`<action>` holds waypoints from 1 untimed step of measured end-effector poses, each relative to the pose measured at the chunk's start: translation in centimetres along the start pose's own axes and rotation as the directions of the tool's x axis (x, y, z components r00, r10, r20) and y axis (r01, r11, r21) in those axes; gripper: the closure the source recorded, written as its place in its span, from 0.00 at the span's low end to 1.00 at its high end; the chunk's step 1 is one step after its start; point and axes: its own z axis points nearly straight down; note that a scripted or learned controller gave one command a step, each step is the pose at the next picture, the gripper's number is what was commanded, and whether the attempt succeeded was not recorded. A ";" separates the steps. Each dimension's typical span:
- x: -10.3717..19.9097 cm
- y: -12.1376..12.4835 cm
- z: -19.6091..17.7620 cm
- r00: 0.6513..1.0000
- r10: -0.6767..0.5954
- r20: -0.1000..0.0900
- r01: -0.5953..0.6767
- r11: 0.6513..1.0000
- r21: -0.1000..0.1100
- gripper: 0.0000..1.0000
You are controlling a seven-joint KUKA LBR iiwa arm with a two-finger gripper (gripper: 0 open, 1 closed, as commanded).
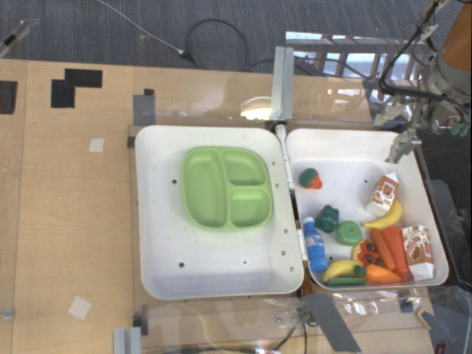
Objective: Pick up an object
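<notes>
The right bin (346, 157) holds several toy foods. A strawberry (310, 178) lies near its left wall, and a small milk carton (383, 193) stands above a banana (388, 215). A dark green pepper (327, 218), a green round piece (349, 232) and a blue bottle (315, 246) sit lower left. Carrots (391, 248), a red and white carton (418, 245) and a second banana (341, 269) crowd the front right corner. My gripper (402, 144) hangs over the bin's back right corner, above and right of the milk carton, with nothing seen in it.
A green divided plate (226, 187) lies in the left bin (158, 257). A metal post (282, 83) and frame stand behind the bins. Cables run from the arm (450, 57) at the upper right. Wooden bench top spreads to the left.
</notes>
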 end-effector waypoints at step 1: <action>3.0 -3.2 14.5 0.999 -0.027 0.021 0.027 1.000 0.005 0.00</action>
